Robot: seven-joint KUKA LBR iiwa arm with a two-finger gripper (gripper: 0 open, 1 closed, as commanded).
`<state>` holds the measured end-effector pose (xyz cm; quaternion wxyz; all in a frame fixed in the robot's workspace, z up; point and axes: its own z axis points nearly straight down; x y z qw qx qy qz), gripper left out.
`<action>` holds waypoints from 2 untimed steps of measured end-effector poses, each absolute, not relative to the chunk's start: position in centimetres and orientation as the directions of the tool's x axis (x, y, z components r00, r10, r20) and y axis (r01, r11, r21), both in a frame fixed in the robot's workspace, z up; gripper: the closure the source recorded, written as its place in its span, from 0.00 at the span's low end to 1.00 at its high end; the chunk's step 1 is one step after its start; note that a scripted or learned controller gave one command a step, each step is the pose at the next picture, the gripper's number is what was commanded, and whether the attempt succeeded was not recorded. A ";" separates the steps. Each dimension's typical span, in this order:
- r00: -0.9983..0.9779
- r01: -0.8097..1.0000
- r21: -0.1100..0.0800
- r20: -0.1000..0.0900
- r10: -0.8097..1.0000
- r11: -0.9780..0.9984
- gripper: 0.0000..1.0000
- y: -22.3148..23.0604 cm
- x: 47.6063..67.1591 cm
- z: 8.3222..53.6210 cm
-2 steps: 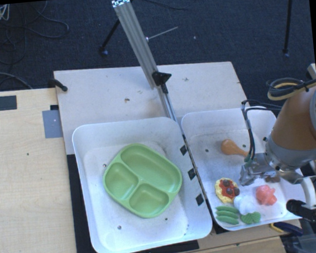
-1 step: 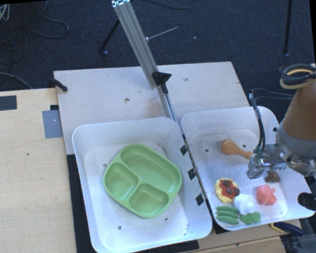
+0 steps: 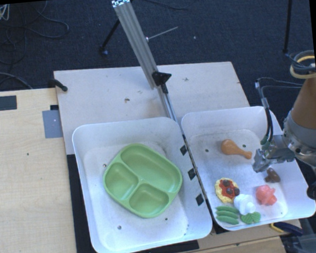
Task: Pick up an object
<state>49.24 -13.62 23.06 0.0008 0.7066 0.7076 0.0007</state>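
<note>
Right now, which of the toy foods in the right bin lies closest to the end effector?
The small brown piece, just below the end effector. The drumstick is a little farther, up-left; the pink piece, pizza and green foods lie farther down.

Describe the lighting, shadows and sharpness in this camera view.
Camera view: bright, even light on both bins, the right bin near washed out; the green tray casts only a faint shadow; the floor beyond is dark; the gripper and small toys like the drumstick look soft, with fine detail lost.
</note>
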 end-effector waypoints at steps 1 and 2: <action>-0.001 1.000 0.003 -0.001 1.000 0.001 1.00 -13.7 49.3 27.4; -0.003 1.000 -0.003 0.001 1.000 0.003 1.00 -9.6 52.0 25.8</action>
